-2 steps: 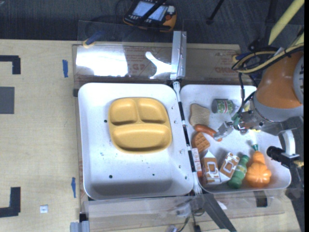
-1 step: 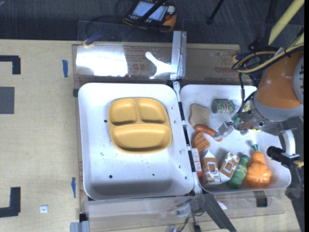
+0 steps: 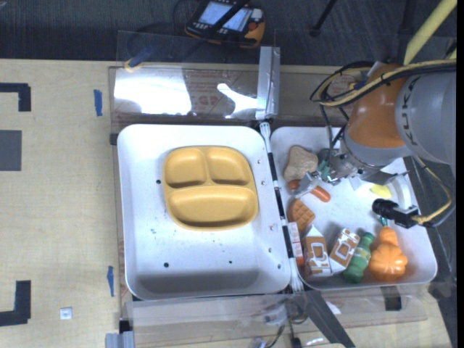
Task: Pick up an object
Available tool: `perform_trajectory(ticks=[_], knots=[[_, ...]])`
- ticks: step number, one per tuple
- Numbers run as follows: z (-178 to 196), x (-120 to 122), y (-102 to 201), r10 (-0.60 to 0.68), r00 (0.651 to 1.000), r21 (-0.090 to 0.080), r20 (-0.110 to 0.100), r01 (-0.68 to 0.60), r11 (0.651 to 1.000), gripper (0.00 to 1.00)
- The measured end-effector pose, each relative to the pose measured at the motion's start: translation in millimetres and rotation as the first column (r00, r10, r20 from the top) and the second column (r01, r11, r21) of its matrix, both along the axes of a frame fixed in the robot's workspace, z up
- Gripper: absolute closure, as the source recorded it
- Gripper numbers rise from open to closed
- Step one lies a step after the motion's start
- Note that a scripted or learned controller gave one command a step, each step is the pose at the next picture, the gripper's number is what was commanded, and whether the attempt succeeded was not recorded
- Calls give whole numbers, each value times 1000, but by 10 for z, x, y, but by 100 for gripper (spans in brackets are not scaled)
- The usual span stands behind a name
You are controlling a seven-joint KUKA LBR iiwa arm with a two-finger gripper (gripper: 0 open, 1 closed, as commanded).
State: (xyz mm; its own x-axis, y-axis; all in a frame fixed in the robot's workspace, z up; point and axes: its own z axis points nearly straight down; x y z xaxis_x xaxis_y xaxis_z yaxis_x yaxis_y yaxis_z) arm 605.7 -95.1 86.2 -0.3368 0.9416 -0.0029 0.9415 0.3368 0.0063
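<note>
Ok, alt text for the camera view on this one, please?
The arm's end effector reaches into the right bin among small toy foods: a tan bread piece, a carrot, a waffle, cartons, a green bottle and an orange pumpkin. The left bin holds a yellow tray.

A pale wooden bench (image 3: 58,216) carries black tape marks (image 3: 18,96) and blue tape bits (image 3: 98,101). Behind it lies dark carpet (image 3: 87,13).
</note>
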Motion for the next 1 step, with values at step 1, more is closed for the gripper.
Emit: perform_trajectory(ticks=[1], knots=[[-23,473,-117,-20,997,16,-78,21,1000,0]])
